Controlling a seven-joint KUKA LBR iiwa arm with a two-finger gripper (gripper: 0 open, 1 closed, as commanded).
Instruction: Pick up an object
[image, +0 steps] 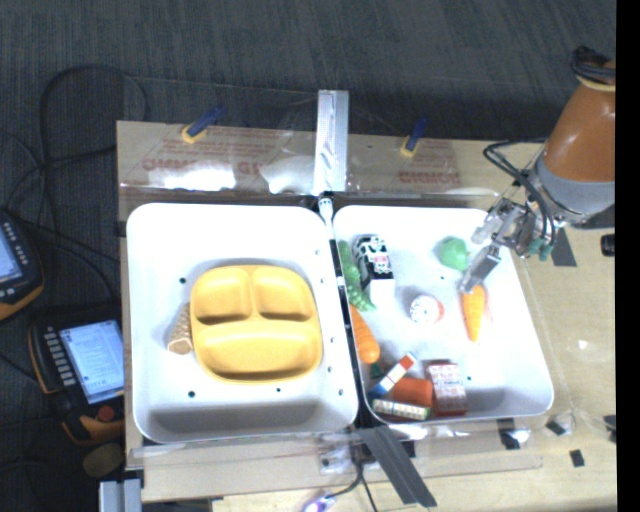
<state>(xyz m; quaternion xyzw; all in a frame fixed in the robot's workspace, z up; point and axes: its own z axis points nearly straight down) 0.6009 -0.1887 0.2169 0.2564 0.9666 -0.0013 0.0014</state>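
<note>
Target object: an orange carrot (473, 312) is judged the likeliest pick, since it lies directly under the hand; it rests lengthwise on the floor of the right bin (530, 345), near that bin's right wall.

Hand (487, 262): it is seen low over the carrot's upper end, touching it or just above it; how far it is open cannot be told, and nothing is seen lifted in it.

Arm (585, 140): it reaches in from the right, its orange band above the wrist.

Nearest neighbours: a green object (453, 251) lies just beside the hand on its left; a small round white item (426, 308) lies left of the carrot, apart from it.

Rest of right bin: a black-and-white block (373, 256) and a green vegetable (352, 272) are seen by the dividing wall, a second orange piece (365, 340) below them, and a cluster of small packets (425, 388) at the near edge.

Left bin (150, 300): a yellow divided tray (257, 322) is held in it, with a tan cone (181, 330) touching its left side.

Surface (580, 350): both bins are carried side by side.

Progress: the approach appears made; the grasp and the lift are judged not yet done, as the carrot lies flat in the bin.
</note>
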